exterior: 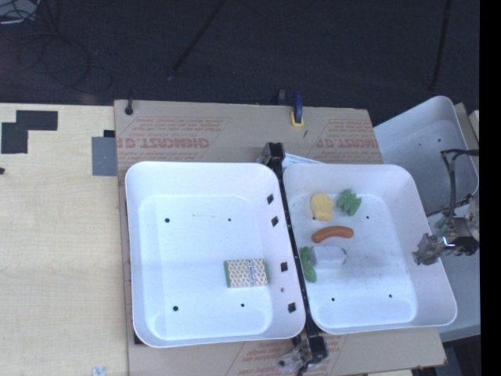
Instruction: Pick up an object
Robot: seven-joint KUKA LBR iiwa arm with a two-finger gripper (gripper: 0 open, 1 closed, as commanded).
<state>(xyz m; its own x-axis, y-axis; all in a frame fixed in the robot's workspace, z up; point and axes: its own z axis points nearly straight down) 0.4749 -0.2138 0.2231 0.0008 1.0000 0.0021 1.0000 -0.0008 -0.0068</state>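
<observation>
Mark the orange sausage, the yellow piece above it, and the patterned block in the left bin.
orange sausage [333, 233], camera view, middle of its length.
yellow piece [321, 206], camera view, centre of its body.
patterned block [246, 272], camera view, centre of its top face.

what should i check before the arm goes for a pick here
1. Objects within the bins: ok. A yellow piece, green piece, orange sausage and green item lie in the right bin; a patterned block lies in the left bin.
2. Easiest target isolated: ok, the patterned block lies alone.
3. Right-bin items spaced: not ok, they are clustered.
4. Hand position: ok, at the right bin's right rim, apart from every object.
5. Hand open: cannot tell.
</observation>
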